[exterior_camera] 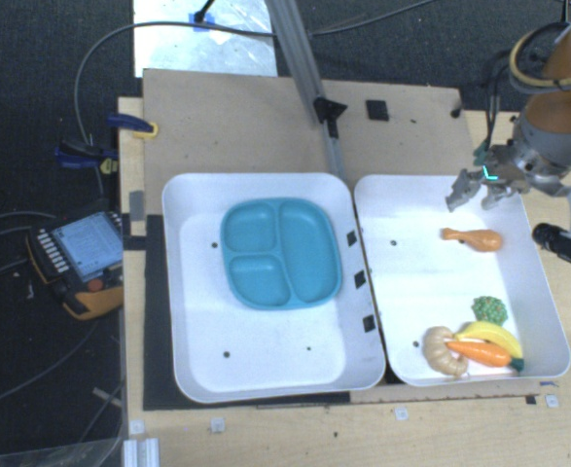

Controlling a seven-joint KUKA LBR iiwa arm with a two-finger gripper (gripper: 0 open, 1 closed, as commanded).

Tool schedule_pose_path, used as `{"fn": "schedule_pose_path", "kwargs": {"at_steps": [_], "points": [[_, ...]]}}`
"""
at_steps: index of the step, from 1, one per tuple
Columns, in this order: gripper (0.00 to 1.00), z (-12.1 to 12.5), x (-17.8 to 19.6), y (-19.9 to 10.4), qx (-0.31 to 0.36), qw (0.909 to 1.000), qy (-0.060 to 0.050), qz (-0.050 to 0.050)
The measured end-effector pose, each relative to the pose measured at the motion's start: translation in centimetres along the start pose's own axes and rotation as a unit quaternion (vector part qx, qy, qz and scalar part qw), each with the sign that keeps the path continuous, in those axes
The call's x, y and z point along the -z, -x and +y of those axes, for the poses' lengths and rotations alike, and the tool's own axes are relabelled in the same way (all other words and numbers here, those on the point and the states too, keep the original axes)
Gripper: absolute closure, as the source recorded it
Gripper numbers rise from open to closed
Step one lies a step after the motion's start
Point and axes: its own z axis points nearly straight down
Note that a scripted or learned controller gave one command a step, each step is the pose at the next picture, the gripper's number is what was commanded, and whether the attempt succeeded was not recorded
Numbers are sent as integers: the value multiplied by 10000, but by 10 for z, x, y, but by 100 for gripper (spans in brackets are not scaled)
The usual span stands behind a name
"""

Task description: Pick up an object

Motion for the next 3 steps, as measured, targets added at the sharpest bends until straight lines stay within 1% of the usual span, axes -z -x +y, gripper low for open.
{"fn": "schedule_pose_path", "kwargs": {"at_steps": [1,2,3], "points": [[0,2,3,0,5,10000,32,-6],[0,-2,-58,0,-8,10000,16,-5],[0,-10,-105,-4,-13,10000,23,-6]]}}
